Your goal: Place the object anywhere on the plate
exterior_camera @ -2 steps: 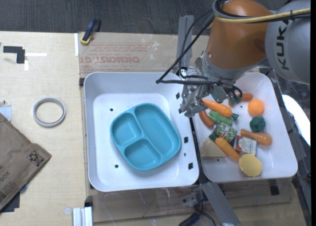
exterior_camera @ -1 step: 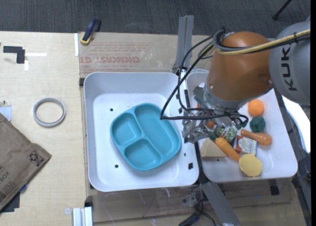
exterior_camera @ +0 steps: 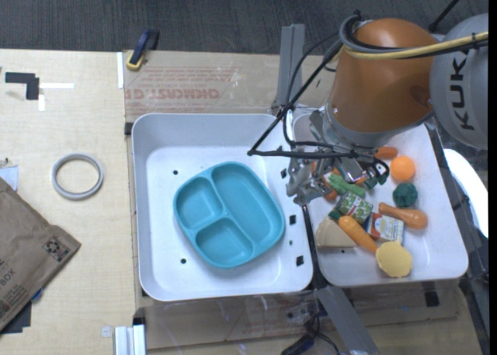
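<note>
left bin (exterior_camera: 155, 268): the blue plate (exterior_camera: 229, 214) lies alone near the middle, with bare white floor open around it on all sides and free room above. right bin (exterior_camera: 446, 264): crowded; toy foods lie close together, among them an orange ball (exterior_camera: 402, 168), a green piece (exterior_camera: 404, 194), a carrot (exterior_camera: 402, 216), a yellow round (exterior_camera: 394, 259) and a wedge (exterior_camera: 334, 235). the arm's orange band (exterior_camera: 384, 74) and black cables (exterior_camera: 311, 147) overhang the wall between the bins, barring passage there.
</note>
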{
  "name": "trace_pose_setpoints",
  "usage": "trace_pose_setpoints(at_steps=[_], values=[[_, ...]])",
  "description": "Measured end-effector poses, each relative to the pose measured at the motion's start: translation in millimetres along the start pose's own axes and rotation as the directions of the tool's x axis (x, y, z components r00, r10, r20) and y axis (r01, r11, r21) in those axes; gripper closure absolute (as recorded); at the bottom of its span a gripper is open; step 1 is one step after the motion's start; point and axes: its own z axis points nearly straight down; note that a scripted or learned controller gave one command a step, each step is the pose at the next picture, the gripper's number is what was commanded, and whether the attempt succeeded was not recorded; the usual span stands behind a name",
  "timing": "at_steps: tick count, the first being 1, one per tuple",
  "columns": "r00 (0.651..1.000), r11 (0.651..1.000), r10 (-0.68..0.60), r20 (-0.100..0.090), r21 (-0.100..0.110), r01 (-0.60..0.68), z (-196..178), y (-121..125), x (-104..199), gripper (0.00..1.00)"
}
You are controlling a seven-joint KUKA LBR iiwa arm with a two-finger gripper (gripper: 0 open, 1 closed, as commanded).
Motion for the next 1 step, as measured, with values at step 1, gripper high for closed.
trace_pose_setpoints(at_steps=[1], values=[[0.988, 0.988, 0.155, -0.004, 0.000, -0.155, 41.2, -70.3, 27.5, 1.00]])
